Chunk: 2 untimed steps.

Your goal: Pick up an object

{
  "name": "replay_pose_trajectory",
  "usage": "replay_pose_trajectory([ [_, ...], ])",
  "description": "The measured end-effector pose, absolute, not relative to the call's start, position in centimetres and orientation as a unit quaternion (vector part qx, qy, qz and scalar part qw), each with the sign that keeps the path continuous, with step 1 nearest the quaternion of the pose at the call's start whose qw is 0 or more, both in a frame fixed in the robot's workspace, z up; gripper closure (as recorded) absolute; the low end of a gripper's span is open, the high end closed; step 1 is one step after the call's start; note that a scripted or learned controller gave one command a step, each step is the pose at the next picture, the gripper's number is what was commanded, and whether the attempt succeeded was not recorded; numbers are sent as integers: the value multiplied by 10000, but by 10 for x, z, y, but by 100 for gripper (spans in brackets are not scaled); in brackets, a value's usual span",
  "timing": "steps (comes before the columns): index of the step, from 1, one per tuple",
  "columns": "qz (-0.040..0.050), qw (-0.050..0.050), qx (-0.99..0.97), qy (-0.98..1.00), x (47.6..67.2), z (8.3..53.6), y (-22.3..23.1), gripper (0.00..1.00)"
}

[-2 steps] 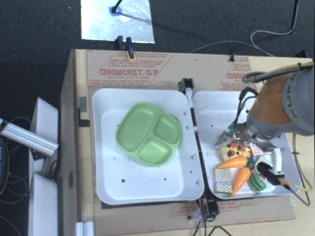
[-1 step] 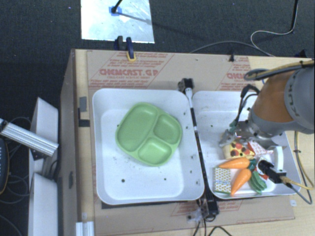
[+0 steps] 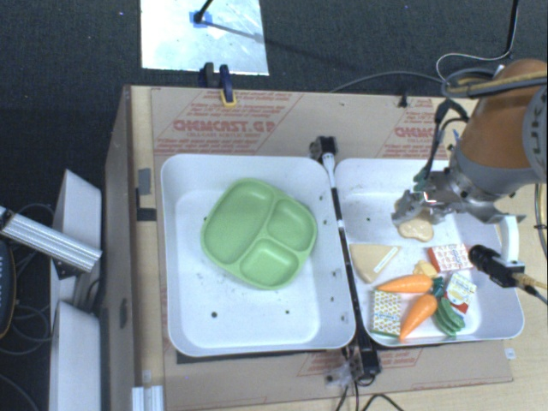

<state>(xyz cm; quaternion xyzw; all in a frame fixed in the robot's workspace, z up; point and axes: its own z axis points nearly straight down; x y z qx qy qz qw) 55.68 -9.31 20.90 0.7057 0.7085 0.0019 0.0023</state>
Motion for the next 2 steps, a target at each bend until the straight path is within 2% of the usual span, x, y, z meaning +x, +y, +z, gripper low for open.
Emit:
replay_pose_trajectory([
  [1,8,14,7062,7081,517,259,-89,100],
  [2,10,8,7053,7089,501,270,-65,100],
])
